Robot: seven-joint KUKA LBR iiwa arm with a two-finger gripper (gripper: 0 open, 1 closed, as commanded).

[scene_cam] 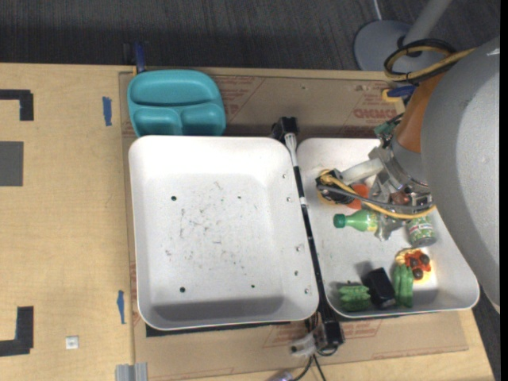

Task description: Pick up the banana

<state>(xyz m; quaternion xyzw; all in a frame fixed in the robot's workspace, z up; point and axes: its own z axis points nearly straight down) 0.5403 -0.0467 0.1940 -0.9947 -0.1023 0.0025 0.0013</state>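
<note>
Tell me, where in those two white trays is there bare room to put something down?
The left bin offers bare floor from wall to wall. The right bin is crowded: the arm's wrist hangs over a green bottle mid-bin, with green toys and a black block along its near wall. A small bare strip lies between them, beside the divider.

Gripper [386, 201] sat low in the right bin [452, 296], packed in by clutter. Green bottle [357, 221] lay touching its near-left side; small can [421, 230] just right of it. Cables [337, 187] crowded the left. Nearer the camera, a yellow-and-red toy [415, 264], a black block [379, 286] and green pieces [353, 294] blocked the bin's near wall. Open floor remained left of the bottle, by the divider clips. Far left, the left bin [218, 228] offered wide free passage. Teal tray [176, 101] stood beyond it.
</note>
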